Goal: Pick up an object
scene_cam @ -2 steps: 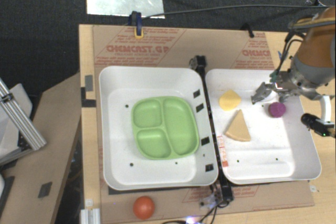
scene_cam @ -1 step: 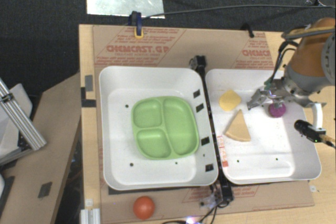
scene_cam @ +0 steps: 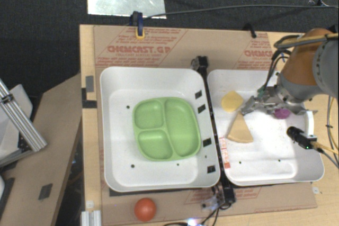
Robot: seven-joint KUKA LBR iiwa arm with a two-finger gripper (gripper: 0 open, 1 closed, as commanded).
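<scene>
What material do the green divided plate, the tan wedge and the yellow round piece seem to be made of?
Green divided plate: probably moulded plastic, smooth with a soft sheen and rounded compartment walls. Tan wedge: matte, uniform colour, perhaps foam, wood or plastic toy food; the look leaves it open. Yellow round piece: matte pale yellow, likely plastic or foam.

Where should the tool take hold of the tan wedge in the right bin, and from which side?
Probably from above, closing across the narrow upper part of the tan wedge: it lies flat, tapering toward the yellow round piece, and its long sides look free. The tool is just above it.
</scene>
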